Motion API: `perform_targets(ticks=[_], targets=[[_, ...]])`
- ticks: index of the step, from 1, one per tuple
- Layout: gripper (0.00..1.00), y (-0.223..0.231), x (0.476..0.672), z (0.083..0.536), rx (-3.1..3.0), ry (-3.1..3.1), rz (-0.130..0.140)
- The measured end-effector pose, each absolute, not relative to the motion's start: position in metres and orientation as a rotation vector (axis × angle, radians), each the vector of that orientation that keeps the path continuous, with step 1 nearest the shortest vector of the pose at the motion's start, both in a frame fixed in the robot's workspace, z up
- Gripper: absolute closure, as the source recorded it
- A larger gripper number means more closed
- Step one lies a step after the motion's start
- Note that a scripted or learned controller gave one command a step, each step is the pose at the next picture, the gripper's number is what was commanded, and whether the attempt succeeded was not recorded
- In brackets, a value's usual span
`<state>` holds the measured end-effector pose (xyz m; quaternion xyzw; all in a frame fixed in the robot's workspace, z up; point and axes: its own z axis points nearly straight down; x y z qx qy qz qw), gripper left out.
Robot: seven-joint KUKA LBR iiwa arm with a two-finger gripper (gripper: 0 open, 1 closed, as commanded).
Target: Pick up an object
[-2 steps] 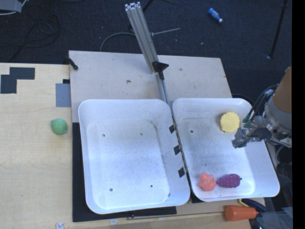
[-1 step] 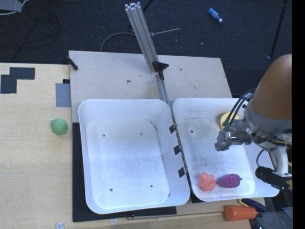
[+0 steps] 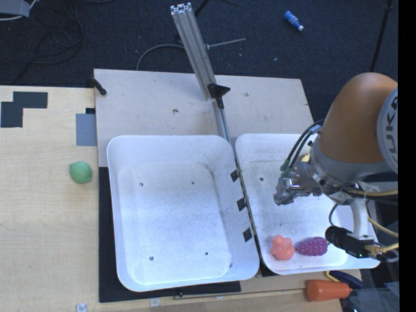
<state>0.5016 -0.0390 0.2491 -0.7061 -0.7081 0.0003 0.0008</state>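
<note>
Hovering over the right-hand bin (image 3: 260,149), the pincer (image 3: 284,196) looks free of any load, though its grip I cannot tell. It should drop squarely onto the pink lump (image 3: 282,247) beside the purple berry (image 3: 312,246).

We see two bins side by side on the desk (image 3: 162,103): the left bin (image 3: 172,210) and the right bin (image 3: 260,155), their inner walls nearly touching. In the right bin's near part lie a lumpy object (image 3: 282,247) and, just to its right, a berry-shaped object (image 3: 312,246). The tool (image 3: 286,194) hangs above that bin's middle, farther back than both. A ball (image 3: 80,172) rests on the desk, well left of the left bin.
</note>
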Motion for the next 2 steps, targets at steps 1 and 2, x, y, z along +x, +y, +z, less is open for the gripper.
perform_targets(ticks=[1, 2], targets=[[1.00, 0.011, 0.509, 0.234, -2.217, -2.224, 0.002], [1.00, 0.062, 0.525, 0.228, -2.218, -2.224, 0.001]])
